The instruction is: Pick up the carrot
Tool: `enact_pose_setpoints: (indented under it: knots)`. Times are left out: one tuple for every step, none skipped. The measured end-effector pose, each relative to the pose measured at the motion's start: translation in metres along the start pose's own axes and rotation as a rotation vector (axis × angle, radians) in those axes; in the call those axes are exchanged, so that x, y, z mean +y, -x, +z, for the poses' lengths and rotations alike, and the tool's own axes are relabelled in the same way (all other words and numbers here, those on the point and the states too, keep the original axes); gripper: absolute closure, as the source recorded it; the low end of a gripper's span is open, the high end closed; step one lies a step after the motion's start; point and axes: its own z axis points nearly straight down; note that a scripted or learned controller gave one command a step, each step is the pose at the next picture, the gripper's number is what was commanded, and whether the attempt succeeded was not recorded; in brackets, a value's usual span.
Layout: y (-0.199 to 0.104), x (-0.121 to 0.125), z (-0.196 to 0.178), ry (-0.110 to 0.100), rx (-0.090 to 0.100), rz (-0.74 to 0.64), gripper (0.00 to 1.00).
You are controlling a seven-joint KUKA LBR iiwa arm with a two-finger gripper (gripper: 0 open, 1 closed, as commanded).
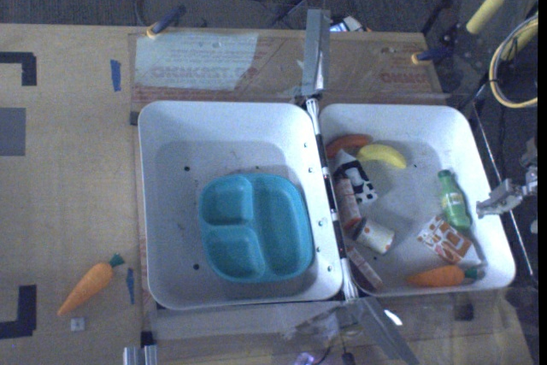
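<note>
**In the right bin's near corner, a carrot lies apart from the gripper**

In the right bin [402, 109], close to its front wall, the carrot [438, 275] lies on its side, with its orange body pointing left and its green top toward the bin's right corner. Just above it sits an orange-and-white packet [446, 239], and beyond that a green bottle [453, 201] lies along the right side of the bin. A yellow banana [382, 156] and a reddish-orange item [348, 143] rest near the far wall. A black-and-white carton [359, 184] and a small white cylinder [375, 236] lie by the wall shared with the other bin.

The gripper [506, 197] shows as a pale grey shape at the right bin's right rim, level with the green bottle and near it. It is apart from the carrot and nothing can be seen held in it. It is too small and blurred to tell whether it is wide or narrow.

The left bin [147, 184] holds a blue divided tray [255, 226], lying flat toward the front. A second carrot [85, 287] lies on the bench [68, 184] outside the bins, left of the left bin's front corner, tilted with its green top up and to the right.
</note>
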Motion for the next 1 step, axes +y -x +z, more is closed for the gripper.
enact_pose_setpoints:
  knots:
    - [0.0088,-0.0263,0.0953,0.005,-0.002,-0.302,0.00]
